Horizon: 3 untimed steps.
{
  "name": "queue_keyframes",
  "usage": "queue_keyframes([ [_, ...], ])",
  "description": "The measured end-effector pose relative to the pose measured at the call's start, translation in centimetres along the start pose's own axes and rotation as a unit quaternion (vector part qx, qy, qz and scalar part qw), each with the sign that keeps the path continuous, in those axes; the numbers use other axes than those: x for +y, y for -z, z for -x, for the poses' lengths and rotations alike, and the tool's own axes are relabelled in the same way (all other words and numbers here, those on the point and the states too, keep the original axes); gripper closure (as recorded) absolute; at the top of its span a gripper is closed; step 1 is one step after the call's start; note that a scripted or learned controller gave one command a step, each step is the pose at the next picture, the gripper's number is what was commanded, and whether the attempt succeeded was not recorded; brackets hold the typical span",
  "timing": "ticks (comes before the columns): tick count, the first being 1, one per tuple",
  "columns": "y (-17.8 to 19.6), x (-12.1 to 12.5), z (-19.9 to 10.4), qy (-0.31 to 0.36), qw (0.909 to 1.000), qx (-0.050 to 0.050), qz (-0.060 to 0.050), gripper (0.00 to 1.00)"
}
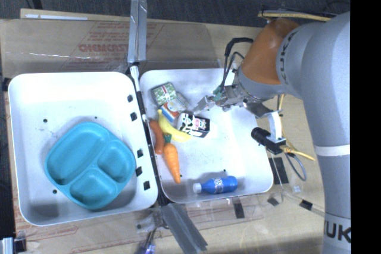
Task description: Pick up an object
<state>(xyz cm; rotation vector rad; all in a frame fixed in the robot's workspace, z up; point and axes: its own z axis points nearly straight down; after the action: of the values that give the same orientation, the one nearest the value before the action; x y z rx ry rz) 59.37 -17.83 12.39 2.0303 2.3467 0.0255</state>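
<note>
**A:** Going from the left, what sits where, and why?

**B:** The left bin (24, 128) bears one blue divided tray (90, 165), lying flat and well apart from the arm; it looks like a place to drop things rather than a target. The right bin (250, 157) has the pickable things crowded against its left wall: a green packet (164, 93) at the top, a banana (172, 128) with a black-and-white carton (195, 124) touching it, two carrots (166, 151) below; a blue bottle (215, 185) lies alone near the front edge.

**A:** And the arm?

**B:** The gripper (209, 101) hangs over the upper part of that bin, just beside the carton; nothing shows between its tips, and whether they stand apart or together cannot be told from this slant.

**A:** Which thing is it after, and how does it lie?

**B:** Probably the carton, being nearest; it lies on its side, long axis running left to right and dipping slightly to the right. The bottle, by contrast, points its white cap left; its axis is nearly level.
</note>
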Motion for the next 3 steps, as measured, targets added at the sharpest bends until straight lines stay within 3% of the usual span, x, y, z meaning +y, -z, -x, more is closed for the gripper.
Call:
queue_keyframes([
  [1, -1.2, -1.4, -3.6, 0.072, 0.9974, 0.0, 0.001, 0.0],
  [2, -3.1, 4.7, -7.6, 0.131, 0.9912, 0.011, -0.017, 0.0],
  [3, -2.1, 4.8, -7.6, 0.133, 0.9909, 0.011, -0.017, 1.0],
])
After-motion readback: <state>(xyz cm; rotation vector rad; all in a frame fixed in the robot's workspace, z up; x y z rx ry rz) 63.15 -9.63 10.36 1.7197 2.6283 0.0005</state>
